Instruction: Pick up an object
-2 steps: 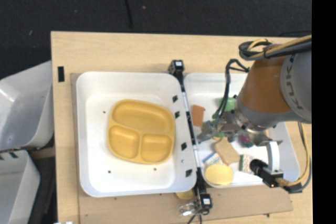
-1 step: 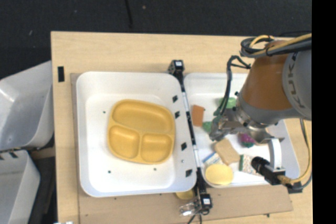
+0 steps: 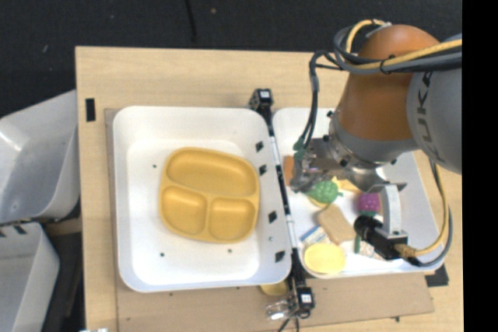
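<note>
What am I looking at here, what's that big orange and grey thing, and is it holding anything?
That is a robot arm, seen by one camera fixed above a wooden bench and looking down at a slant. The arm reaches in from the right. Two shallow white bins sit side by side. The left bin holds a yellow divided tray. The arm bends over the right bin, which holds small items: a green toy, a purple piece, a tan block and a pale yellow disc. Its gripper is low among them, near the green toy, but I cannot tell whether it has grasped anything.
</note>
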### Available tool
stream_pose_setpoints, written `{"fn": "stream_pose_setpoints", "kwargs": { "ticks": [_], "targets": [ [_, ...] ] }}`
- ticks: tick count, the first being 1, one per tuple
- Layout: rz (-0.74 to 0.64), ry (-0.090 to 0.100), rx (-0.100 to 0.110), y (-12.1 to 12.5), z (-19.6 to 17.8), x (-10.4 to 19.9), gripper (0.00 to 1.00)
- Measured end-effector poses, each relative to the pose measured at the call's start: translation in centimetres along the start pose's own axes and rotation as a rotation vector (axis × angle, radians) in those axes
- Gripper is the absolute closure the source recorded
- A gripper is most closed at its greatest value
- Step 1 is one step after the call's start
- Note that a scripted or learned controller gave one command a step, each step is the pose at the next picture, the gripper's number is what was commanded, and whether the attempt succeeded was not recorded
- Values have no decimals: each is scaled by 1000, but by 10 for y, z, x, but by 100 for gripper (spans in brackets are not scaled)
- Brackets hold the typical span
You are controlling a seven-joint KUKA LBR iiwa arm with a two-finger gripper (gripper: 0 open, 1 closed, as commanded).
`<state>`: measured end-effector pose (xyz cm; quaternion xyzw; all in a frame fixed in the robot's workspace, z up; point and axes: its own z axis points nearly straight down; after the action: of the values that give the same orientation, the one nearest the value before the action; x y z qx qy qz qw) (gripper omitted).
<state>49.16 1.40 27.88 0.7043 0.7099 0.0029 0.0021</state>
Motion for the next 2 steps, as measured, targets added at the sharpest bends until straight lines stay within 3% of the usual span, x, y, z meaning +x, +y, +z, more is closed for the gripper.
{"fn": "stream_pose_setpoints", "kwargs": {
  "ticks": [1, 2],
  "targets": [
    [5, -2, -10, 1, -149, -8, 100],
    [9, -3, 14, -2, -71, -21, 100]
  ]
}}
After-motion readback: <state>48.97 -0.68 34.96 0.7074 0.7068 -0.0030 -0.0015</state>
